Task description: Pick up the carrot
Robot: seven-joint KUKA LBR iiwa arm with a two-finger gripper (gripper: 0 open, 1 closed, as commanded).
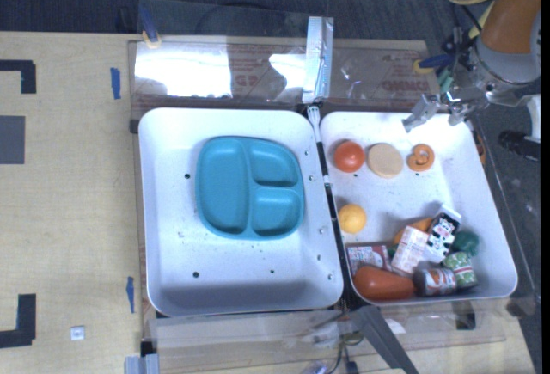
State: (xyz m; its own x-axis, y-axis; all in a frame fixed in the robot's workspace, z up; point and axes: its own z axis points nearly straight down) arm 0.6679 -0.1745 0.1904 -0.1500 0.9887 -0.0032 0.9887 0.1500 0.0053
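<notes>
My tool (436, 108) hung above the right bin's (494, 217) far corner, its opening unclear; the carrot (384, 282) lay ungrasped

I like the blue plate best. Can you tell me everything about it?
The blue plate is a smooth, turquoise tray that looks like plastic, with rounded corners. Raised ridges split it into three compartments: one long one on the left and two smaller ones on the right. Nothing lies in them. It sits flat, right way up, near the middle of the left white bin, resting on the bin's floor and touching nothing else.
</notes>
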